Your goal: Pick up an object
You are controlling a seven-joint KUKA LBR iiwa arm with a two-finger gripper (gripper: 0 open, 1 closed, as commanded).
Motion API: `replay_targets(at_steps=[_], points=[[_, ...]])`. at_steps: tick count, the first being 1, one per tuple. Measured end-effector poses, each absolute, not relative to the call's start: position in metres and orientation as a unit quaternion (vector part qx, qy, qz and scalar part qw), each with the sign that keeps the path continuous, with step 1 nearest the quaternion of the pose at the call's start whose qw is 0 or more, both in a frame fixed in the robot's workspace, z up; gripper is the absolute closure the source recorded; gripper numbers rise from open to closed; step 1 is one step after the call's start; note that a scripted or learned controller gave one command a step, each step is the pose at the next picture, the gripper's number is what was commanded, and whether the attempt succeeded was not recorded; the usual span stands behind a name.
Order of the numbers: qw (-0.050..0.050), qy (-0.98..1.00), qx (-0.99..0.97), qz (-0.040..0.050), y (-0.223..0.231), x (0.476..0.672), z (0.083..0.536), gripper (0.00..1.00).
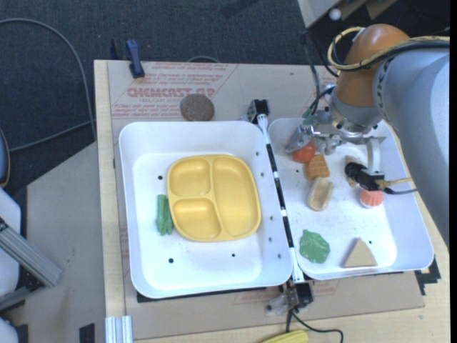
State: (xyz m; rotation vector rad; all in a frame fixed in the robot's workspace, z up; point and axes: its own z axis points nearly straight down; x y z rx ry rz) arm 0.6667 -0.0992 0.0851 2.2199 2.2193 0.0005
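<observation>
A divided plate (213, 196) lies in the left bin (136, 145); several small food pieces (319, 193) lie scattered in the right bin (410, 245).

Tool (312, 138) over red piece (305, 153), right bin (400, 257)

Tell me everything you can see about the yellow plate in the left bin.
The yellow plate is a rounded-square tray that looks like smooth plastic. Raised ridges split it into three compartments: two at the far side and a wider one at the near side. All three look bare. It lies flat, slightly turned, near the middle of the left white bin. A small green piece lies along its left edge, very close or just touching.
</observation>
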Motion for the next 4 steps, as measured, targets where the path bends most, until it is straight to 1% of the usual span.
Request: replay_targets(at_steps=[1,2,3,4], points=[[-0.001,0.707,0.707,-0.0008,-0.100,0.657,0.085,0.00],[0.001,0.707,0.707,0.0006,-0.096,0.667,0.085,0.00],[0.001,0.707,0.707,0.0005,-0.107,0.667,0.085,0.00],[-0.001,0.707,0.707,-0.0003,-0.108,0.627,0.085,0.00]])
